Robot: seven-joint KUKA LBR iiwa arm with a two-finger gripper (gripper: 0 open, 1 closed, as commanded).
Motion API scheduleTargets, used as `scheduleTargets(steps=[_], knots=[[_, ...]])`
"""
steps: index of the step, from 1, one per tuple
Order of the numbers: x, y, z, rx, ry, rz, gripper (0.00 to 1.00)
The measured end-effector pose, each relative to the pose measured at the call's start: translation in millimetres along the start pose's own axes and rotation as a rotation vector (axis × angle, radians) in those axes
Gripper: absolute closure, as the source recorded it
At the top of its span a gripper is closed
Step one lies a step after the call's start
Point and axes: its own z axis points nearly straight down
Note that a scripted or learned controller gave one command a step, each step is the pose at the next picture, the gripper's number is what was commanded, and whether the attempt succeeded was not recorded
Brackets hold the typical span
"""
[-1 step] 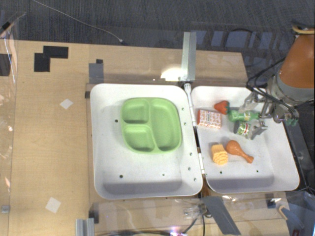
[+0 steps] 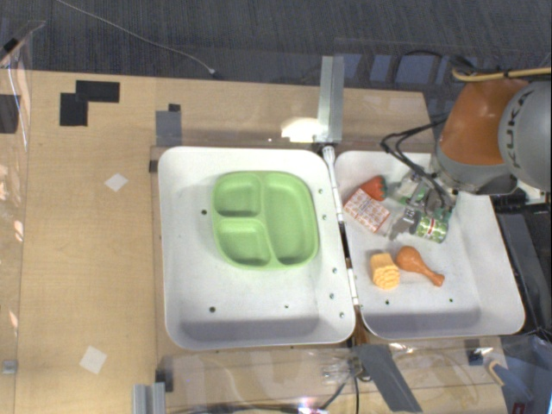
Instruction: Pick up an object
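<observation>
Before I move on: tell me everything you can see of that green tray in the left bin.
The green tray is a rounded-corner rectangle of what looks like light green plastic, divided into three compartments: two smaller ones on the camera's left, one long one on the right. It lies flat, slightly rotated, on the floor of the left bin, near its middle. Nothing touches it.

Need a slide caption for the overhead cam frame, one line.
KUKA arm's end effector low in the right bin beside a green can, with toy food nearby; green tray in the left bin.
</observation>
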Motion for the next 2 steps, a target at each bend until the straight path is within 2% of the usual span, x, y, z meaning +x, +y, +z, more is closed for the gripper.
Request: scheduleTargets(steps=[1,2], knots=[[-1.9,3.1,-12.3,-0.002,-0.008,-0.007,1.0],[13.8,41.2,-89.5,-0.002,0.002,0.408,1.0]])
